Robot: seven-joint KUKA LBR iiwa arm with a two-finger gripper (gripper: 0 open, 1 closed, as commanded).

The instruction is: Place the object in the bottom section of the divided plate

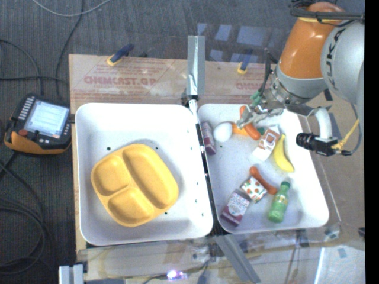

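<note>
Pick step, by the look of it; nothing yet on the plate (135, 182), bottom section (131, 207) bare.

Gripper (253, 116) down low at the far end of the right bin (308, 176), arm reaching in from the right. Open or closed: cannot tell, too small and cluttered at the tip. No object clearly held.

Task's thing taken to be the carrot (251, 130), going by what sits nearest the gripper: a judgement, not certain. Lying flat in the right bin's far part, directly beneath the gripper tip, possibly touching it; contact not resolvable. Egg (222, 132) just beside the carrot on the left. Carton (266, 144) just beside on the near right, banana (283, 155) beyond that. Tight neighbourhood.

Plate in the left bin (83, 158), turned at an angle, three sections, bottom one toward the near edge. Well apart from the carrot, across the wall between the bins.

Next move, as judged:
- Close firmly on the carrot alone, without nudging egg or carton.
- Lift straight up, high enough to clear the wall between the bins.
- Carry left and toward the near side, stop over the bottom section, lower, release.

Risks: slim, rounded carrot likely to slip or roll; egg likely to roll if bumped; drop point close to the plate's ridges, so easy to land in the wrong section.
</note>
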